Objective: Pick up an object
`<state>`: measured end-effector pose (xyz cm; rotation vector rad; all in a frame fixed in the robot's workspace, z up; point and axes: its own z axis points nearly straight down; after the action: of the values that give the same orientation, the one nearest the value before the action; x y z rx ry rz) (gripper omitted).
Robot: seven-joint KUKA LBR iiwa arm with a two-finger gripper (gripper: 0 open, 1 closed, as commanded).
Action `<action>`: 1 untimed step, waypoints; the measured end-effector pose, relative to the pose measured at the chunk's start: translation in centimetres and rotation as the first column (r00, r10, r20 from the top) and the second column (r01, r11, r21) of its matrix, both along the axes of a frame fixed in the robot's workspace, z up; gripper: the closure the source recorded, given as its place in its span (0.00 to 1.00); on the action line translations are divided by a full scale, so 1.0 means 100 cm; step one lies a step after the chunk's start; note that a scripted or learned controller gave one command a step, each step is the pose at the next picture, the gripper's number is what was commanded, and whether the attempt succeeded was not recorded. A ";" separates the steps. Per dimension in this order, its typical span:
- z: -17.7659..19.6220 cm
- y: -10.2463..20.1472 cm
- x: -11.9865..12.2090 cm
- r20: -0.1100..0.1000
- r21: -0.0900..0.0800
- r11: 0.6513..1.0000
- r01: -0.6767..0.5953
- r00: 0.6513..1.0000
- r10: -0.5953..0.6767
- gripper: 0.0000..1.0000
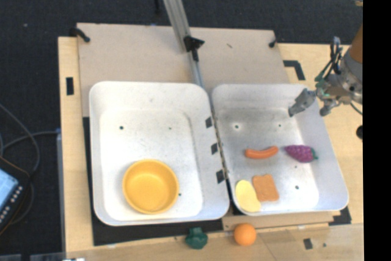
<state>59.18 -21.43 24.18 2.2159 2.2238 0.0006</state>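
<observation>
While my end effector [313, 102] hovers spread and empty over the right bin's [244, 101] far edge, I judge the purple grapes [300, 153] nearest; they lie loose beside the orange sausage [261, 153], easily reached.

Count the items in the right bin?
4: orange sausage mid-bin, purple grapes to its right, toast slice near the front, yellow piece touching its left.

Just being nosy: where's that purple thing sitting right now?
The purple toy lies in the right bin, near its right wall, just right of the orange sausage.
</observation>
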 end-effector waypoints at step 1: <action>0.000 0.000 0.000 0.000 -0.001 1.000 0.000 1.000 0.000 0.00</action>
<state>59.17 -21.45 24.19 2.2152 2.2241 -0.0003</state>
